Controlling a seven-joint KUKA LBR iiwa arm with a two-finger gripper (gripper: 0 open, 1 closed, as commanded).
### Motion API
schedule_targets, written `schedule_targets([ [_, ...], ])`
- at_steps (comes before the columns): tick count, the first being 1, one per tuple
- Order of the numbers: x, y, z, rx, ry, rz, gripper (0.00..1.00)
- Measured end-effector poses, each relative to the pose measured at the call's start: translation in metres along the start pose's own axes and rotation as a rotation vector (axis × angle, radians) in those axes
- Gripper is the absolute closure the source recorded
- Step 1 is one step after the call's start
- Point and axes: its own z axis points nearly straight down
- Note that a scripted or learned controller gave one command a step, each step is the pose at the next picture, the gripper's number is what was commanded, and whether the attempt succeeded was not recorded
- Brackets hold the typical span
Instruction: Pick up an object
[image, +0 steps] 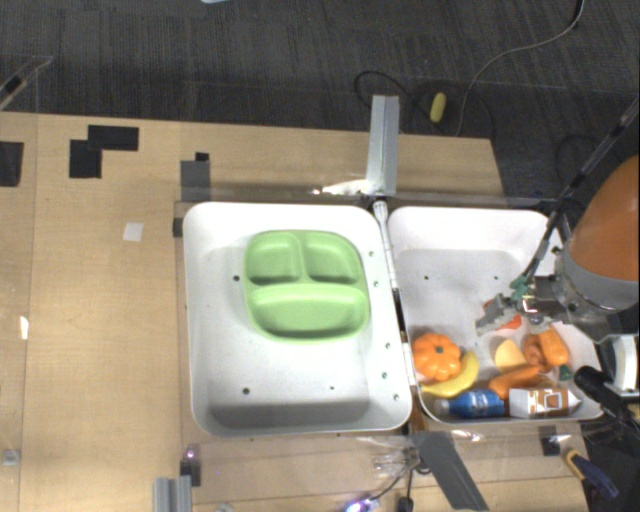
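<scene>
Camera view: grey two-finger claw (503, 311) hovers, spread (gripping nothing), aiming at small orange plastic pumpkin (437, 356) at seven o'clock.

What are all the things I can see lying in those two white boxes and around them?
Bins: two, white, side by side on the bench; left bin, right bin.
Divided plate: one, green, three compartments, middle of the left bin.
Small pumpkin: one, orange, near corner of the right bin by the divider.
Banana: one, yellow, curled under the pumpkin.
Bottle: one, blue, lying along the right bin's near wall.
Carton: one, white with brown, lying beside the bottle.
Carrot-like pieces: a few, orange, near the right bin's right side; exact count unclear.
Wedge: one, pale yellow, above the carrots.
Arm: one, grey with orange band, from the right.
Gripper: one, low over the right bin.
</scene>
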Motion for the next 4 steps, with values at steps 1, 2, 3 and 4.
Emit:
schedule_targets([
  [1,0.040,0.024,0.101,-0.005,0.000,-0.016,0.00],
  [2,0.012,0.000,0.103,-0.019,-0.005,-0.336,0.00],
  [3,0.014,0.002,0.091,-0.025,-0.003,-0.337,1.00],
  [4,0.029,0.014,0.103,-0.011,-0.003,0.069,1.00],
])
